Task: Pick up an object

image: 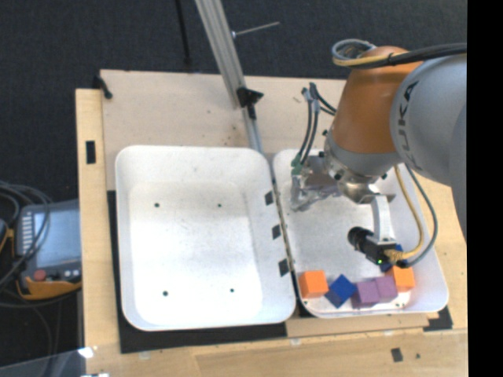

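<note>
1. The grey metal two-finger tool [302, 197] hangs over the far left part of the right shallow white plastic bin [334, 234]; whether it is spread or pressed together, I cannot tell.
2. Small blocks lie along that bin's near edge, well apart from the tool: an orange cube [313, 283], a blue cube [341, 290], a purple block [375, 292] and a second orange block [404, 278].
3. The left white bin [196, 234] sits beside it on the wooden table [157, 108].

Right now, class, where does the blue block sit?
The blue block lies in the right bin, near its front edge, between the orange block on its left and the purple block.
</note>
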Tool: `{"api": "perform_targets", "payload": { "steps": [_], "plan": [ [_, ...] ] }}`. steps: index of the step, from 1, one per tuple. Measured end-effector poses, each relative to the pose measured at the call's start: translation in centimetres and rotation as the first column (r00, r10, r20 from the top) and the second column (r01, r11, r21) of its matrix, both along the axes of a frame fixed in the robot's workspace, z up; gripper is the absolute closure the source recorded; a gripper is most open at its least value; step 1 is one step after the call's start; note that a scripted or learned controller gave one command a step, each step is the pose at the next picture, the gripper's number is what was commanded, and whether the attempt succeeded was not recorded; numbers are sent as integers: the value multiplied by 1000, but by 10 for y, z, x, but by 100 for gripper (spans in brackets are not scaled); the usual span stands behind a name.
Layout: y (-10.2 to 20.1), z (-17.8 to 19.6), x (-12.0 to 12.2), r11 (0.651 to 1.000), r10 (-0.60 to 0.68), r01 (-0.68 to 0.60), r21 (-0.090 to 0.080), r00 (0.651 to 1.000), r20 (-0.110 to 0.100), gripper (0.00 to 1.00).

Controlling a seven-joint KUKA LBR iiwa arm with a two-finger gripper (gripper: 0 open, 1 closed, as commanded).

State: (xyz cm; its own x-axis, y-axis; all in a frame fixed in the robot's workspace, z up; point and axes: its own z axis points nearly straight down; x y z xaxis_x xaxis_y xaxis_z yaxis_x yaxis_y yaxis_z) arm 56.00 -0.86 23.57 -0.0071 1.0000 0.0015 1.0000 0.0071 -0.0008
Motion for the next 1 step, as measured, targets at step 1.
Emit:
{"api": "perform_targets", "payload": {
  "steps": [1],
  "plan": [
    [55,-2,-16,1000,1,-1,0,1000,-1,100]
  ]
}}
